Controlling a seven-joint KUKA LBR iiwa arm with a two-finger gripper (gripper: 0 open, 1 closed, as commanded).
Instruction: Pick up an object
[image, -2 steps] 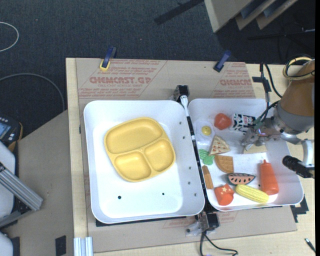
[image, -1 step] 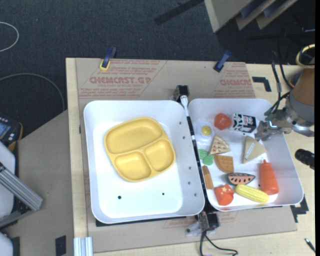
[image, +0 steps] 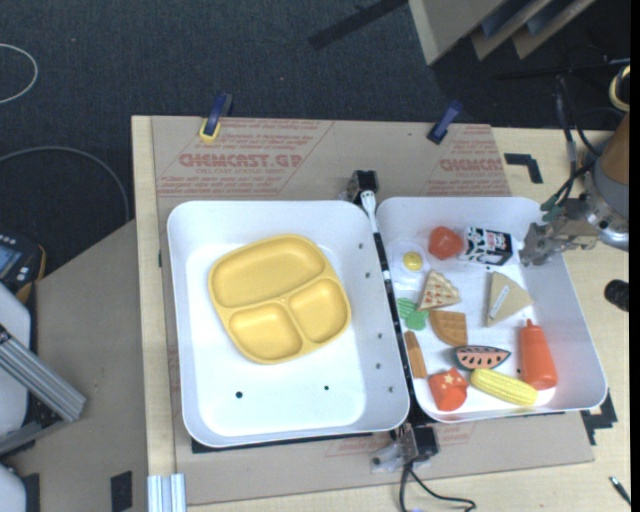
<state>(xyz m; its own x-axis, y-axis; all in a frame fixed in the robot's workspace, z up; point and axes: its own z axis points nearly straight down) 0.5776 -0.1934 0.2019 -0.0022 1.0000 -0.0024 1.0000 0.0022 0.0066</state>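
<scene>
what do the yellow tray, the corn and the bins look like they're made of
Yellow tray: looks like moulded plastic, satin finish, with soft highlights and rounded compartment edges.
Corn: probably plastic toy food; its uniform yellow surface has a slight sheen.
Bins: seemingly thin white plastic, smooth and faintly glossy, with rounded corners and a raised lip. The view cannot settle it.

A robotics lab: clamped cardboard-topped bench (image: 300, 150), loose cables (on dark carpet), aluminium framing (image: 40, 375) beside it.
</scene>
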